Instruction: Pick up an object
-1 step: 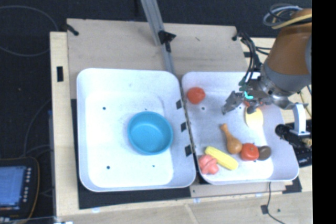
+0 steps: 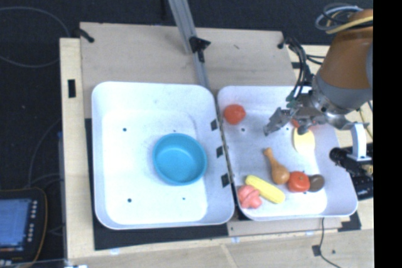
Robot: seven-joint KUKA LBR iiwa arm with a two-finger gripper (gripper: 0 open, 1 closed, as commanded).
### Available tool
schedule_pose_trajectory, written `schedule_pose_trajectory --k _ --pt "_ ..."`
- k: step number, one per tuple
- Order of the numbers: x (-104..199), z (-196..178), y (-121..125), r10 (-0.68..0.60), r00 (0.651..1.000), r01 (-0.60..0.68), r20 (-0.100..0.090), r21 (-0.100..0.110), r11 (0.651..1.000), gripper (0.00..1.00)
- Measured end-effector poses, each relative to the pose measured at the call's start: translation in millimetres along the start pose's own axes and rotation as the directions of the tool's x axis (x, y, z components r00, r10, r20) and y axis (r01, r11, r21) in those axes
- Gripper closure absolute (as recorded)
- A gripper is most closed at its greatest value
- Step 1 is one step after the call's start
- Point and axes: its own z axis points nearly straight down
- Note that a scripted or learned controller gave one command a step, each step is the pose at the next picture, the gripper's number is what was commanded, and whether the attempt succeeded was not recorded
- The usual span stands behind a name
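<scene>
Gripper (image 2: pixel 290 124) hovers above right bin (image 2: pixel 264 103).

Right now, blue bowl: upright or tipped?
Upright. The blue bowl sits in the left bin with its round opening facing up and its inside showing.

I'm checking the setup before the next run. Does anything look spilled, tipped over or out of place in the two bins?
Nothing stands out. The blue bowl sits upright in the left bin. The toy foods lie loose inside the right bin; the pink piece rests against its near-left corner but stays inside. The gripper hangs over the right bin.
</scene>
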Motion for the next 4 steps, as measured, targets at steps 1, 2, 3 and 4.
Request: schedule_pose_trajectory --k 1,2,3,4 --pt "-11.0 58.9 -4.1 0.005 1.0 -0.005 0.004 0.007 1.0 0.0" --pt "-18.2 112.1 4.2 0.008 1.0 -0.008 0.004 0.004 1.0 0.0" --pt "-19.9 123.9 4.1 0.011 1.0 -0.011 0.002 0.006 1.0 0.0" --pt "-19.9 112.1 5.3 0.018 1.0 -0.018 -0.001 0.001 1.0 1.0"
